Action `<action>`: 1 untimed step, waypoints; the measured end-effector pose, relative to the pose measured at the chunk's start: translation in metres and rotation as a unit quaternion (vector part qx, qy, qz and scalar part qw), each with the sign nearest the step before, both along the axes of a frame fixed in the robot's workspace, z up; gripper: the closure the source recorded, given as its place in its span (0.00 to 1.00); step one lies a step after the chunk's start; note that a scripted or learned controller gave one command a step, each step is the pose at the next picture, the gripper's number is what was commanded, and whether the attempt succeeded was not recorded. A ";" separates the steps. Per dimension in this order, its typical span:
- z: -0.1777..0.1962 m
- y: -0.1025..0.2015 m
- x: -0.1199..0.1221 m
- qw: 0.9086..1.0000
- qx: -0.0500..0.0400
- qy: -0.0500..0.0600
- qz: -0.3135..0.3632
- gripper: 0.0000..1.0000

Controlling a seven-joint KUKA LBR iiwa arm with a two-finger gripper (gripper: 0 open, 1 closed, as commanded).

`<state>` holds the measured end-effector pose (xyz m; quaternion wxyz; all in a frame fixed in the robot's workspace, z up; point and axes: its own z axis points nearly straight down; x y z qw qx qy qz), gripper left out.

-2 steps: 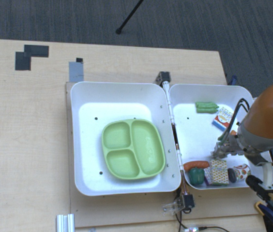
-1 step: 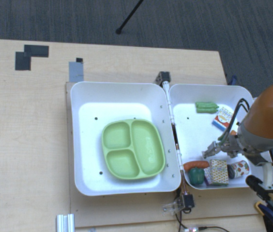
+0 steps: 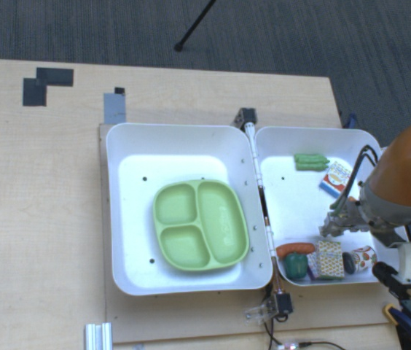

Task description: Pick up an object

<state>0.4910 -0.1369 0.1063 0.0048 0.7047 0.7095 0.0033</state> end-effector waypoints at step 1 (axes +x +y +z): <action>0.000 0.000 0.000 1.000 0.000 0.000 0.000 0.00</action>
